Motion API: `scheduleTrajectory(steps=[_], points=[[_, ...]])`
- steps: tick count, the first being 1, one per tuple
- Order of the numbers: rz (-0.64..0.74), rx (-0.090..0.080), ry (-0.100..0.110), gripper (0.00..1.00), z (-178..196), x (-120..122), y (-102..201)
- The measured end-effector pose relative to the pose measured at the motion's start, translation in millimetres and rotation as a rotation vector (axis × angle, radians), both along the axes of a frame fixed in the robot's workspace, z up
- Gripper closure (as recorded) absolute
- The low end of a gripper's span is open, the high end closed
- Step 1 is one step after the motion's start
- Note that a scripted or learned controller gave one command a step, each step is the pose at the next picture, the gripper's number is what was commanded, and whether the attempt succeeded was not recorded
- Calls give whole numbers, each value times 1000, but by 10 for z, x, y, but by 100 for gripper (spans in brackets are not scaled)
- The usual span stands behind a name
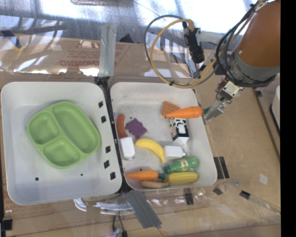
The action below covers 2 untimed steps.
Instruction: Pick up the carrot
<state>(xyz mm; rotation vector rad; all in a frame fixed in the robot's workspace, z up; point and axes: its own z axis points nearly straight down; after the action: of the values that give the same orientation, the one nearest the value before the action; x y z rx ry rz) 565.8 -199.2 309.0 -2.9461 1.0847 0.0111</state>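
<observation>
1. Gripper point(213, 111) hangs at the right bin's point(207, 152) three o'clock rim; I cannot tell how it is set or whether it holds anything
2. The carrot point(184, 113) lies just at its nine o'clock; best approached from above
3. A brown piece point(169, 107) touches the carrot; milk carton point(179, 131) at six o'clock crowds it
4. A second carrot point(142, 175) lies at the bin's front

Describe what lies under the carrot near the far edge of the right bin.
The carrot overlaps an orange-brown block at its left end; the part of the block beneath it is covered. Its right tip reaches the right bin rim, near the tool. Elsewhere, bare bin floor.
</observation>
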Motion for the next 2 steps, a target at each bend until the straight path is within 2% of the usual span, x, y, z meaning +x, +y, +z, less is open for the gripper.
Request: scheduleTrajectory(steps=[1,2], points=[[214,-5,-21,100,1738,323,-55],[413,3,-7,100,633,377,-78]])
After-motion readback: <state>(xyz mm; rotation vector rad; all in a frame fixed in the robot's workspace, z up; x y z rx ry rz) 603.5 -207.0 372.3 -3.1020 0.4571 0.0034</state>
